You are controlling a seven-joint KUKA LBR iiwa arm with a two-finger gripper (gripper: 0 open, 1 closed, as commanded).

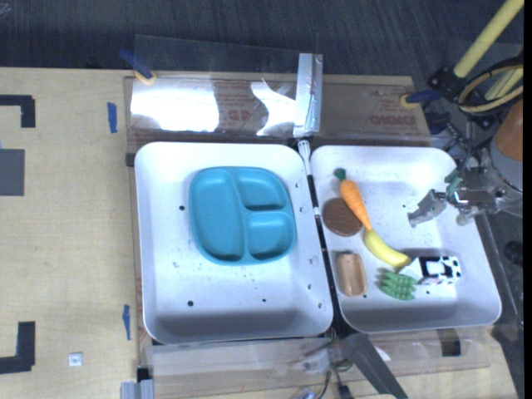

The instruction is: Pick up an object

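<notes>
Two shallow white bins side by side on the bench. In the left bin, a blue divided plate lying flat near the middle. In the right bin, a cluster of toy foods along the left and lower part: an orange carrot slanting down from its green top, touching a brown round disc at the bin's left wall; a yellow banana running diagonally just below the carrot; a tan bread piece beneath the disc; a green bumpy vegetable right beside the banana's lower end; a small black-and-white item just right of that, too small to identify. Above the bin's right part, well apart from the foods, the gripper, fingers spread open with nothing between them, pointing left from the wrist at the right rim.
</notes>
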